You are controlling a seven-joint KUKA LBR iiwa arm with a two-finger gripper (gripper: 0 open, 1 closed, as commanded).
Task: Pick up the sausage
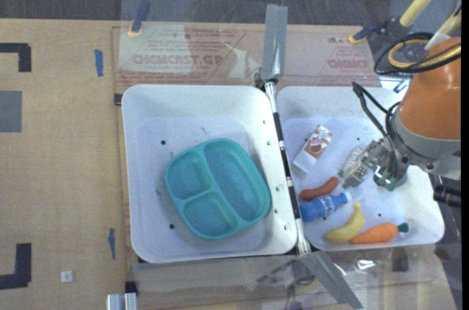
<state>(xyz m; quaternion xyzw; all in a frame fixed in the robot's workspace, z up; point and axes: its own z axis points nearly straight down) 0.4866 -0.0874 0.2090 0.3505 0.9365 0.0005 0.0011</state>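
Nearest my camera, along the front edge of the right bin [421, 231], lie a toy carrot [375, 233] and a yellow banana [346, 226], close together. Just behind them sits a small blue bottle [321, 207], lying on its side.

Touching the bottle's upper flank is my target, the sausage [320, 188]: a short reddish-brown link lying at a slant near the bin's left wall. A little beyond it rests a small white packet [314, 146] with a red-brown print.

From the right comes the grey arm with its orange band [434, 100]. Its gripper [363, 163] hangs low over the right bin, just beside the sausage's right end and slightly above it as I see things. I read nothing between its fingers; whether they stand apart or closed I cannot tell, since the metal parts blur together at this angle.

Over in the left bin [139, 111] lies a teal divided plate [217, 187] with three compartments.

I judge the sausage to be a light plastic toy, fairly stiff, smooth and rounded, so it may roll or squirt out of a pinch. I would take it across its middle, fingers straddling the short axis. The bottle pressed against it leaves little room on that side, so a finger could land on the bottle instead.
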